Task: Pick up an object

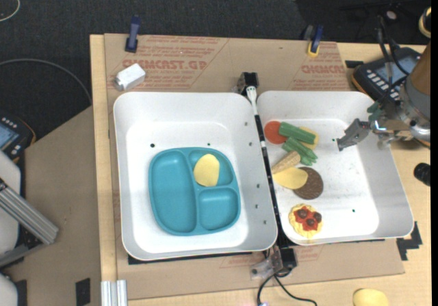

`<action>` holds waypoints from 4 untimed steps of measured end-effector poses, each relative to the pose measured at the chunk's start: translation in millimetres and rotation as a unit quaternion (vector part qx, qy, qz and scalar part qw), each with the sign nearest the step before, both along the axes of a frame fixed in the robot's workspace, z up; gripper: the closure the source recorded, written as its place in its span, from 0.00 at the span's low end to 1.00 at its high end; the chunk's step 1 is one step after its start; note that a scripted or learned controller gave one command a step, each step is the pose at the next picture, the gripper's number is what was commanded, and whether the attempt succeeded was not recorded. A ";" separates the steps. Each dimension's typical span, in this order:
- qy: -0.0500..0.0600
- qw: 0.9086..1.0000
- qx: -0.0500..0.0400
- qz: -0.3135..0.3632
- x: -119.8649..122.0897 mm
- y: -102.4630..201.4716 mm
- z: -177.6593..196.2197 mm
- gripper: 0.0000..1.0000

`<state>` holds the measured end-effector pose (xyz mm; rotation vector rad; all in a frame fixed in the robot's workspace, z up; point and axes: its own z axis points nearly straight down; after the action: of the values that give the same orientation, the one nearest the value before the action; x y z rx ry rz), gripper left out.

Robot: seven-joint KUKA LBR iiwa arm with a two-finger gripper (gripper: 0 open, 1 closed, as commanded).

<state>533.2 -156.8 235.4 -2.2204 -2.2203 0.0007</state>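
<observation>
The right bin [363, 192] holds several toy foods on its left side: a red slice [273, 132], green pieces [299, 133], a pale corn-like piece [286, 161], a yellow flat piece [289, 178], a brown disc [312, 185] and a small pizza [305, 220]. My gripper [350, 137] hangs low over the right bin's upper right part, about a hand's width right of the green pieces, with nothing visibly in it. In the left bin [137, 133] lies a blue divided tray [179, 196] with a yellow oval piece [207, 170] in its upper right compartment.
A black divider strip [261, 147] runs between the bins. Blue clamps [133, 32] [315, 39] stand at the board's far edge, and a small white block [130, 77] lies near the left bin's far corner. Cables and a black device [380, 79] crowd the right side.
</observation>
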 end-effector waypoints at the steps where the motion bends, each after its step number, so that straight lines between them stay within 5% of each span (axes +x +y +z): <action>1: 0.002 1.000 0.002 0.002 -56.3 55.7 14.1 0.00; 2: -0.001 1.000 0.000 0.000 -53.3 52.6 23.9 1.00; 4: -0.009 1.000 -0.001 0.002 -52.9 118.9 243.7 1.00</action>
<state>480.3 -37.9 479.1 -2.2258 -2.2347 -0.0191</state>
